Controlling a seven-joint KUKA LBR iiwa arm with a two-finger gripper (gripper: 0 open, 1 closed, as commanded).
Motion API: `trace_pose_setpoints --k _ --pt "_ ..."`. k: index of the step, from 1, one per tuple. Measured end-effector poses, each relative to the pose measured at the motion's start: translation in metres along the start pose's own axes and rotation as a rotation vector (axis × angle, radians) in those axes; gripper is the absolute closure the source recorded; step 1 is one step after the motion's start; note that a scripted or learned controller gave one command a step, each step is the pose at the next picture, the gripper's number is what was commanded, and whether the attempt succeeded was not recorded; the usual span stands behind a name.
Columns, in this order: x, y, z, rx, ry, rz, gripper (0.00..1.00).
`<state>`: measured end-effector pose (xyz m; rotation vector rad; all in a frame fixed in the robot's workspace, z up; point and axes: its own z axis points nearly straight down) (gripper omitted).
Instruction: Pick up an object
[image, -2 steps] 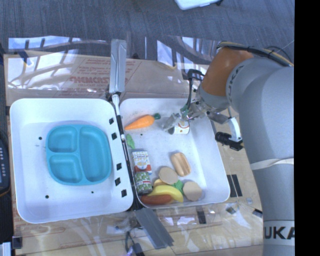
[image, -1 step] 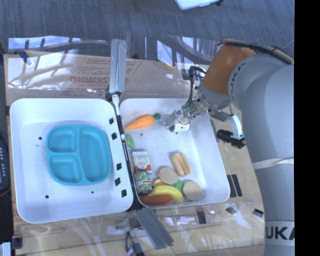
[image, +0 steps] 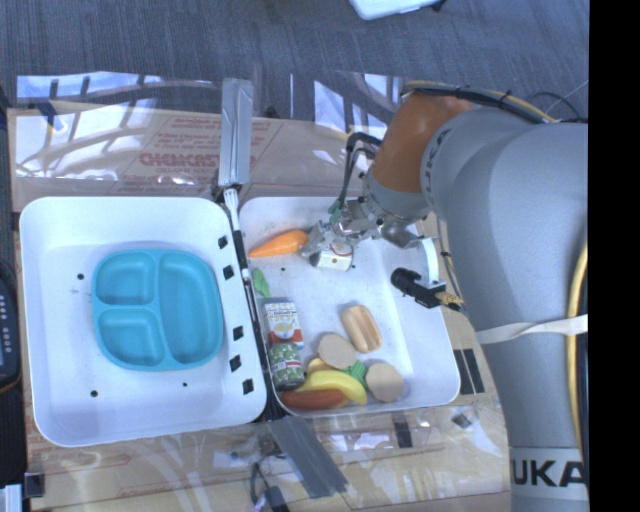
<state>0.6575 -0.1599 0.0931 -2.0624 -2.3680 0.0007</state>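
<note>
My gripper (image: 335, 245) hangs low over the back of the right bin (image: 430, 345), just right of an orange carrot (image: 278, 243) that lies against the back left wall. A small pale block (image: 336, 261) sits directly under the gripper; whether it is held is hidden. Further forward lie a labelled can (image: 284, 343) on its side, a hot dog bun (image: 360, 327), a yellow banana (image: 338, 383), a red sausage-like piece (image: 312, 399) and two tan round pieces (image: 337, 351) (image: 385, 381).
The left bin (image: 45, 250) holds a blue divided plate (image: 158, 307). A small green piece (image: 260, 283) lies by the wall between the bins. The grey arm (image: 500, 220) covers the right bin's far right side.
</note>
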Motion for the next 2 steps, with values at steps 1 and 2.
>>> trace_pose_setpoints --k 1,2 --pt "0.007 0.0 0.0 0.002 0.0 -0.021 1.0" --pt "0.098 0.015 -0.105 -0.01 -0.001 -0.1 1.0"
